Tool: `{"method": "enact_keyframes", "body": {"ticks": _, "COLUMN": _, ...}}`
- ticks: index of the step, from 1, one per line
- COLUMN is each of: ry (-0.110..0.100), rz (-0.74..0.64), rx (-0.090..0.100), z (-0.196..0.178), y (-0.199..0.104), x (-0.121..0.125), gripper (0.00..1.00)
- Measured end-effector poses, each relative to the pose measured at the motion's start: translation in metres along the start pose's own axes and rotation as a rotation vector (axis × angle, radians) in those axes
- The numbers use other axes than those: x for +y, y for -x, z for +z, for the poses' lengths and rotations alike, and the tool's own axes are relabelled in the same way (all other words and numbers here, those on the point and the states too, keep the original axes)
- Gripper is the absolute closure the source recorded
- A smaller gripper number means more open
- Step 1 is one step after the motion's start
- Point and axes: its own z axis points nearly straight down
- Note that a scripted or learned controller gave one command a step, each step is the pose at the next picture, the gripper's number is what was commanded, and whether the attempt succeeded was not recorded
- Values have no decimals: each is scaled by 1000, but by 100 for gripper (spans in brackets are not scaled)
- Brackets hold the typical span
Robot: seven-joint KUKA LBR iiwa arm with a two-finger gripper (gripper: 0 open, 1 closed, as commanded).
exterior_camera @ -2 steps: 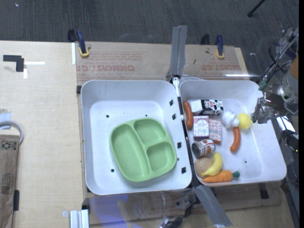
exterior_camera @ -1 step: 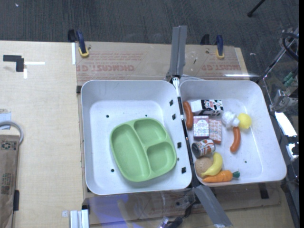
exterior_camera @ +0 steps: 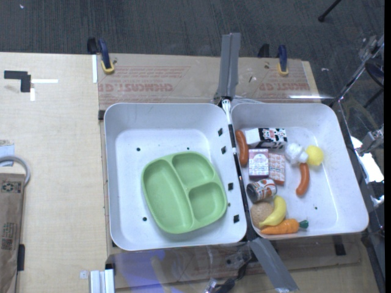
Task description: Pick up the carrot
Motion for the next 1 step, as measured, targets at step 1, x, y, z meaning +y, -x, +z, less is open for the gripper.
{"method": "enact_keyframes", "body": {"ticks": 1, "ry": 1, "rz": 127, "rx": -1, "z": -18, "y": 15, "x": 38, "gripper": 100}}
